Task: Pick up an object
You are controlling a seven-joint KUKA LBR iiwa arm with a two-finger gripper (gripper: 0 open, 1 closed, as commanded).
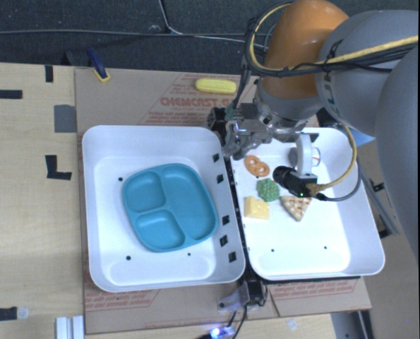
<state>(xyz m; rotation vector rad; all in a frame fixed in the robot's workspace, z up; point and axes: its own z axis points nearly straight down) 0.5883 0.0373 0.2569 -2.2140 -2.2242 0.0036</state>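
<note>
The plate [169, 207] is blue, the bins [100, 154] white. The pretzel [256, 166] is brown, the broccoli [268, 189] green, the cheese [257, 207] yellow, the pizza slice [295, 205] tan.

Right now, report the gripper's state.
Gripper: open or closed cannot be told. It hangs by the pretzel in the right bin.

glossy blue plastic plate [169, 207], smooth white bins [97, 189], matt cardboard [160, 104] beneath.
</note>
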